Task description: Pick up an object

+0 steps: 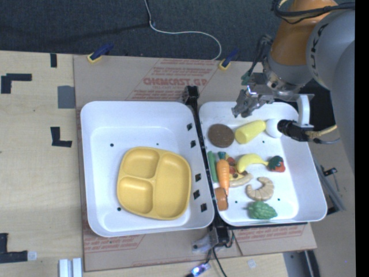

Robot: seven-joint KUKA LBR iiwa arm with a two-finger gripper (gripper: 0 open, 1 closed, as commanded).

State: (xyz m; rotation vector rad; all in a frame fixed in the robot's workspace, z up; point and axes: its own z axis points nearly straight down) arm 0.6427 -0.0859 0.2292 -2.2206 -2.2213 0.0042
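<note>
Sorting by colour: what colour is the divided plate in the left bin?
Yellow. The divided plate shows plainly in the camera view, lying in the left bin.

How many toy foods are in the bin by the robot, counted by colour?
Yellow: 2, the corn and the banana
Brown: 1, the round cookie
Orange: 2, the carrot and the small piece below it
Tan: 2, the croissant and the flat piece
Green: 2, the leafy vegetable and the thin stick
Red and green: 1, the strawberry
Total: 10
</note>
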